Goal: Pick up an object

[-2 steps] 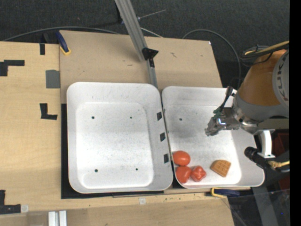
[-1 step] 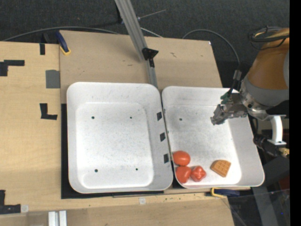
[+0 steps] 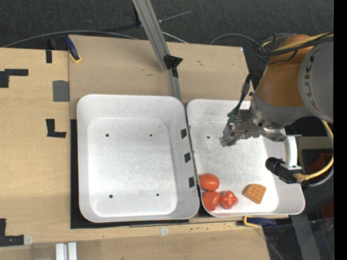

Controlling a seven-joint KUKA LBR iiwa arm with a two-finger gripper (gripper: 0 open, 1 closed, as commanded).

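Observation:
My gripper (image 3: pixel 227 138) hangs over the middle of the right bin (image 3: pixel 214 118), under the orange-banded wrist. Nothing shows between its fingers. Three red, tomato-like pieces lie at the bin's front left: one round (image 3: pixel 209 181), one (image 3: pixel 211 200) just below it, and a lumpy one (image 3: pixel 229 199) beside that. A tan waffle-like piece (image 3: pixel 254 193) rests to their right near the front edge. All of these sit well in front of the gripper, apart from it.
The left bin (image 3: pixel 87 145) stands next to the right one, separated by a raised divider with black clips. A grey metal pole (image 3: pixel 154 28) slants in from the top toward the bins' back edge. Cables and a black fitting (image 3: pixel 282 169) hang off the arm at right.

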